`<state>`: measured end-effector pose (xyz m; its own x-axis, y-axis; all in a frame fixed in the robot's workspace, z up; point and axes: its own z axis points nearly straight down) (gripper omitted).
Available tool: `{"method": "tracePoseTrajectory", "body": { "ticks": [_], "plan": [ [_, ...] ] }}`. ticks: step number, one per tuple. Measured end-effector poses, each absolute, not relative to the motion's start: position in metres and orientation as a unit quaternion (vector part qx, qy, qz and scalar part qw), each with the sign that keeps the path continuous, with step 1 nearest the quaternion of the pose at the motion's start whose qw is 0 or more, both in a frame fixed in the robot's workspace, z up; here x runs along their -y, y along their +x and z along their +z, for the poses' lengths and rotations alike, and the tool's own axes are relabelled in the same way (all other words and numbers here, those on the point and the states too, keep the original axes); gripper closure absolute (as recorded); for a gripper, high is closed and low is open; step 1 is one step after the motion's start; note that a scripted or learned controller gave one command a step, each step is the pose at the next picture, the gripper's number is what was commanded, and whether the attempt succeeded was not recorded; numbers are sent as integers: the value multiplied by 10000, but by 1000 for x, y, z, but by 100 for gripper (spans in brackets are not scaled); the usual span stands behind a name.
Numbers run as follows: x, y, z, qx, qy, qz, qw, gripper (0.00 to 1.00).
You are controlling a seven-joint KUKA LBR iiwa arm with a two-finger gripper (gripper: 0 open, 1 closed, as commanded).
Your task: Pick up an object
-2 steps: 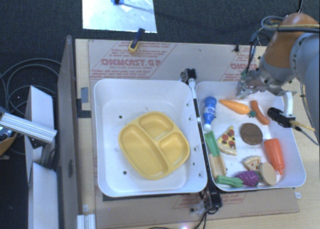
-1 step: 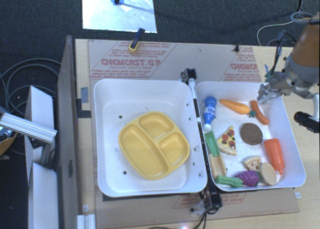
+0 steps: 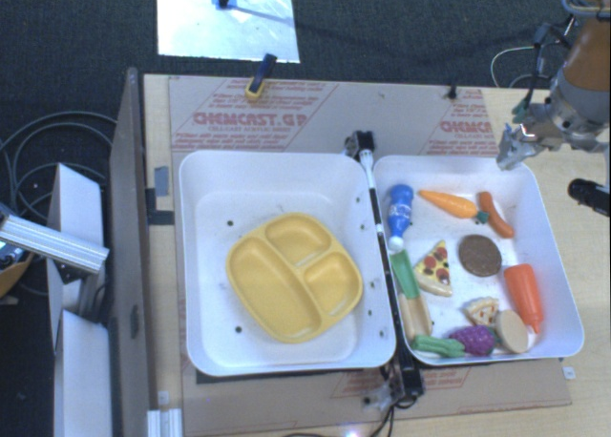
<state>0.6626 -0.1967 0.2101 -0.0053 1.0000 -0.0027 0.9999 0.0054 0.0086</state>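
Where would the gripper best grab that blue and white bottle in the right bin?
Probably across the blue bottle's middle, coming straight down. It lies flat and narrow, its long sides bare, though the bin's wall runs close on one side.

Both white bins (image 3: 286, 163) look like smooth, faintly glossy plastic, and the yellow divided tray (image 3: 293, 276) has the same soft plastic sheen. The toy carrots (image 3: 524, 296) at 3 o'clock look like smooth plastic; the printed tabletop (image 3: 286, 111) looks like matt cardboard.

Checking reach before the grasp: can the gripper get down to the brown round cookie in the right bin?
Probably yes: the gripper hovers at the right bin's far rim, and the cookie lies uncovered, apart from its neighbours.
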Motion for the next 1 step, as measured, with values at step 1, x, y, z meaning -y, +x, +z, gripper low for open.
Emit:
{"method": "tracePoseTrajectory", "body": {
  "ticks": [1],
  "plan": [
    [175, 670, 240, -7093, 7049, 20, 26, 100]
  ]
}}
